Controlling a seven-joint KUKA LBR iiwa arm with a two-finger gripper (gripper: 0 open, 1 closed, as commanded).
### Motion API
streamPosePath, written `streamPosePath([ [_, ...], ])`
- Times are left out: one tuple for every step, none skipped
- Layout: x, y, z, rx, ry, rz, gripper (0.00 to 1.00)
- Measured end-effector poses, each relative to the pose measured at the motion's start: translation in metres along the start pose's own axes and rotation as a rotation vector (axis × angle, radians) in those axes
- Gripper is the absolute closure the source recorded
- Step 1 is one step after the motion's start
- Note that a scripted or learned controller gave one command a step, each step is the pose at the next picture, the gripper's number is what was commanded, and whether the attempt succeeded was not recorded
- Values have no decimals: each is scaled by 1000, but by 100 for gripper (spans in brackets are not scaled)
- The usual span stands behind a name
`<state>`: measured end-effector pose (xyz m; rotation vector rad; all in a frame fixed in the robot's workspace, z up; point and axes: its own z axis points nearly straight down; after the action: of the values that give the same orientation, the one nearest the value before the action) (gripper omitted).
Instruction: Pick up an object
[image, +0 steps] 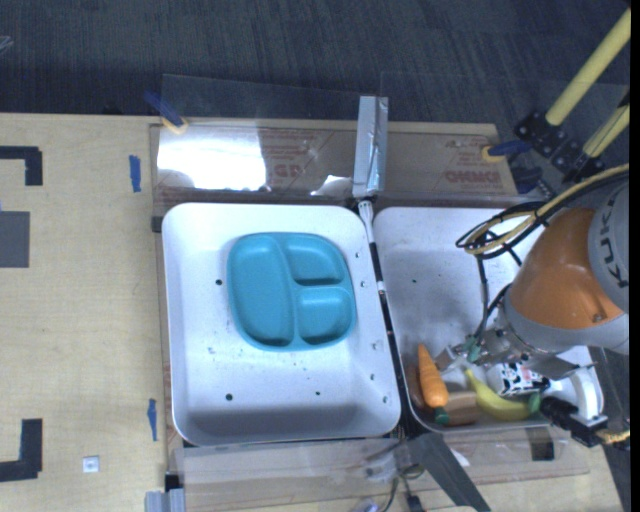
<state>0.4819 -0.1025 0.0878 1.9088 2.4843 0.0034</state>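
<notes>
- Lying in the right bin (420, 240), near its front left corner, a carrot (431, 378) is pointing its long axis roughly front to back, leaning slightly.
- A banana (497, 400) is curving just beside it, with a brown block (462, 407) touching the carrot's near end.
- The arm (565, 280) is hanging over these things, crowding them; the gripper (500, 362) is sitting above the banana, its state impossible to tell.
- A blue divided plate (292, 290) is resting in the left bin (200, 380).
</notes>
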Motion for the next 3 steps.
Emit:
streamPosePath([
  [-59,-16,1,0,0,-202,0],
  [-41,32,-130,-3,0,-513,0],
  [-9,9,-27,9,10,-398,0],
])
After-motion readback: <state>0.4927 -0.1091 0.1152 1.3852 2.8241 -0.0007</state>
